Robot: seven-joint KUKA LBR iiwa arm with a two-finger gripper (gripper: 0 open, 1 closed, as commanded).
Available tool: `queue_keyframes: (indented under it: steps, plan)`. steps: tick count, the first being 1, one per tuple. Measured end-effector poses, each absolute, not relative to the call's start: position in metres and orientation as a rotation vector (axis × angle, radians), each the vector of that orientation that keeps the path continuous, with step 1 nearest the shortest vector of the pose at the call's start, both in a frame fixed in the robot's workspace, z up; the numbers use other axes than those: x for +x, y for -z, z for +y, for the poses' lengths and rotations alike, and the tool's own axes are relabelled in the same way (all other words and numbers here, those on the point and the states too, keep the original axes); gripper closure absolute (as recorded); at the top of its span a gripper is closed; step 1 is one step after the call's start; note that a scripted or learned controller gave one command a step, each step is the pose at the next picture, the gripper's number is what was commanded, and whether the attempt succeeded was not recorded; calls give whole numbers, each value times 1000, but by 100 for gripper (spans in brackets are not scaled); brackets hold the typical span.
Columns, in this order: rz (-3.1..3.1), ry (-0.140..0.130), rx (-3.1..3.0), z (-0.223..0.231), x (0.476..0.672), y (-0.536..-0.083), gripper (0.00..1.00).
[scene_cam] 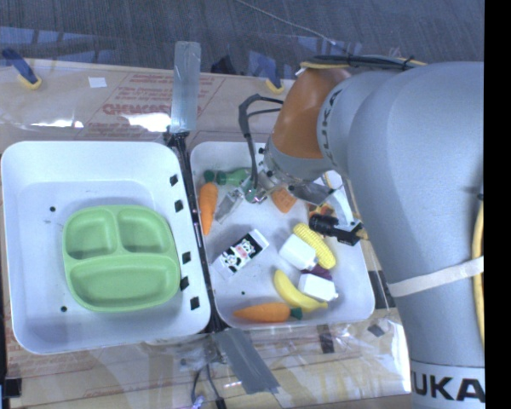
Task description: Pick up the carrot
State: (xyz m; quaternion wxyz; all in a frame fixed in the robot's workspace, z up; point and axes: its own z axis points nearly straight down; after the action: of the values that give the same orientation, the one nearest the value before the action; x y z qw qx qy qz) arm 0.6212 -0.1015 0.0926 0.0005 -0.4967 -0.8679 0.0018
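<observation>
Tool point(232, 204) low in the right bin point(358, 301), near its upper left corner, reaching down and left from under the orange wrist band. Metal fingers point(227, 209) angled toward the bin's left wall, a small gap showing between the tips, nothing seen between them. Just left of the tips, almost touching: the carrot point(207, 206), lying lengthwise along the left wall, green top point(224, 176) just above it near the bin's upper edge. Right of the tool, a small orange piece point(283, 199). Lower down, mid-bin, a black-and-white milk carton point(242, 252); further right, a corn cob point(314, 244) and a white block point(295, 252). Toward the bottom, a banana point(292, 290), and a second carrot point(263, 313) lying flat against the bin's lower wall. Across the divider, in the left bin point(34, 313), a green divided plate point(119, 257), well apart from the tool.
</observation>
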Motion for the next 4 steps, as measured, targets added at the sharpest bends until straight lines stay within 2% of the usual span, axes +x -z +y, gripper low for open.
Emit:
queue_keyframes:
  steps: [1, 2, 3, 4]
  plan:
    - [-2734, -5, -1547, -99, 623, -104, 100]
    - [-2733, -5, -1546, -99, 622, -103, 0]
    - [-2742, -6, -1536, -98, 623, -114, 100]
    - [-2564, 4, -1812, 13, 537, -193, 100]
